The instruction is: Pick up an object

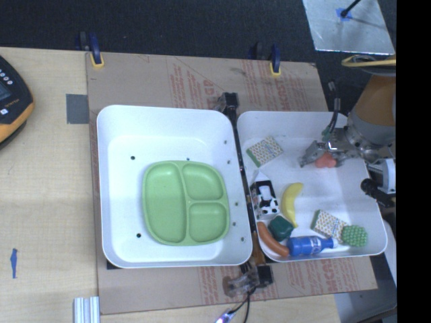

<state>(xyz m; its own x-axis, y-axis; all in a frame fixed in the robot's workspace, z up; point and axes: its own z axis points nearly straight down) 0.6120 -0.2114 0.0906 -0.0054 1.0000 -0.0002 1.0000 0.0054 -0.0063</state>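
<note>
My gripper [326, 155] is low in the right bin [350, 123], near its back right part, reaching in from the right. A small red object [327, 160] lies right at its tip, partly covered by it. Other loose things lie in the same bin: a checkered pad [264, 150], a yellow banana [291, 202], a black and white toy [265, 199], a dark green block [281, 228], an orange sausage [267, 240], a blue bottle [308, 245], a second checkered pad [328, 223] and a green knobbly ball [355, 235].
The left bin [121, 133] holds a green divided plate [184, 202]. A black clip [230, 102] sits where the bins meet at the back. A yellow and black device [10, 103] lies at the bench's far left.
</note>
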